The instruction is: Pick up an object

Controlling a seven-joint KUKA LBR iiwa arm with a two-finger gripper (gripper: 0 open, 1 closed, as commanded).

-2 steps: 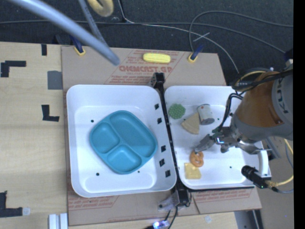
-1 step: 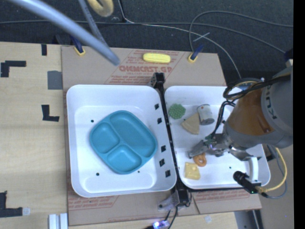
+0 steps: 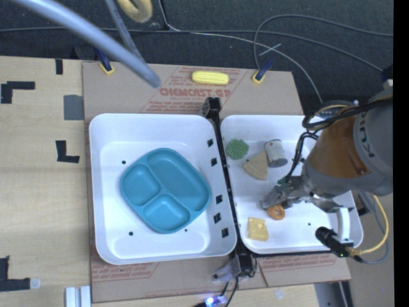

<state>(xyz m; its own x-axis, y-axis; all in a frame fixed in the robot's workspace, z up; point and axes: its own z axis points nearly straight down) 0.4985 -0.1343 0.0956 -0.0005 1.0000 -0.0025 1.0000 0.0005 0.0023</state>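
Note:
The right bin (image 3: 294, 245) holds several small objects: a green ball-like piece (image 3: 237, 149), a tan wedge (image 3: 257, 167), a small grey can (image 3: 275, 153), a yellow block (image 3: 257, 229) and an orange piece (image 3: 276, 212). My gripper (image 3: 273, 201) reaches in from the right and sits low in this bin, its tips just above and touching the orange piece. Whether anything is held between the fingers is hidden.
The left bin (image 3: 102, 171) holds a blue divided tray (image 3: 165, 189). A yellow banana-shaped toy (image 3: 209, 77) lies on the cardboard behind the bins. Black clips run along the divider (image 3: 220, 171) between bins. Cables trail behind the right bin.

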